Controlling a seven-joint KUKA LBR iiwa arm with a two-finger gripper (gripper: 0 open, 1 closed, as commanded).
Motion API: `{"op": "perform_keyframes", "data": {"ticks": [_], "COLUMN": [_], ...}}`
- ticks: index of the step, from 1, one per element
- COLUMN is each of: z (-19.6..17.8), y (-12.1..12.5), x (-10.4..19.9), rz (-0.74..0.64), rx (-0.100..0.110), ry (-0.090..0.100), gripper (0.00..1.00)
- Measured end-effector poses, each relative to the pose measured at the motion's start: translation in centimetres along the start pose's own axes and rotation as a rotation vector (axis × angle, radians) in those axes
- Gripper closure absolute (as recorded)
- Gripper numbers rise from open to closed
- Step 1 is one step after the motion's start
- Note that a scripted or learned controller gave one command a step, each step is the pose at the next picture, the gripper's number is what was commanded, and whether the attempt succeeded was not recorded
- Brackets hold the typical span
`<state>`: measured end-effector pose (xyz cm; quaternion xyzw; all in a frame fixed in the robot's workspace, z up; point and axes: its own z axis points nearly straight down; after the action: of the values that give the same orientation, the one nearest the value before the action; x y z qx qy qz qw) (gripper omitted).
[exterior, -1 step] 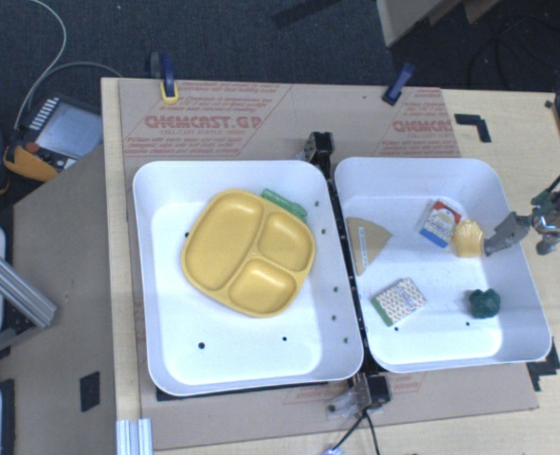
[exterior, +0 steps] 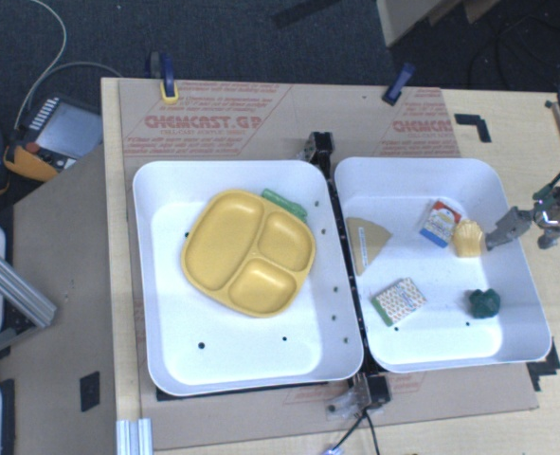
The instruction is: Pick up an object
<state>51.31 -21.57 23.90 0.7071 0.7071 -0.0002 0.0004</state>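
Bins side by side on a bench. Left bin (exterior: 166,349): yellow divided plate (exterior: 249,252) near its centre, green item (exterior: 284,202) tucked at the plate's far edge. Right bin (exterior: 431,349): tan wedge (exterior: 367,240) by its left wall, patterned packet (exterior: 399,300) near the front, small carton (exterior: 440,224) and yellow object (exterior: 467,239) toward the far right corner, dark green lump (exterior: 484,302) by the right wall. Gripper (exterior: 503,228) sits at the right wall, just beside the yellow object; whether it is closed or released cannot be told. Best approach: centre over the yellow object, clear of the carton, before descending.
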Motion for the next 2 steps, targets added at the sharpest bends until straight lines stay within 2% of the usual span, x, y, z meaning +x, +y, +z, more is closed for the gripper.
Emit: {"op": "perform_keyframes", "data": {"ticks": [1, 2], "z": [5.2, 9.6], "y": [0.8, 0.3], "x": [-0.4, -0.1], "rz": [0.0, 0.0], "rx": [0.006, 0.006], "ry": [0.003, 0.004], "gripper": [0.0, 0.0]}}
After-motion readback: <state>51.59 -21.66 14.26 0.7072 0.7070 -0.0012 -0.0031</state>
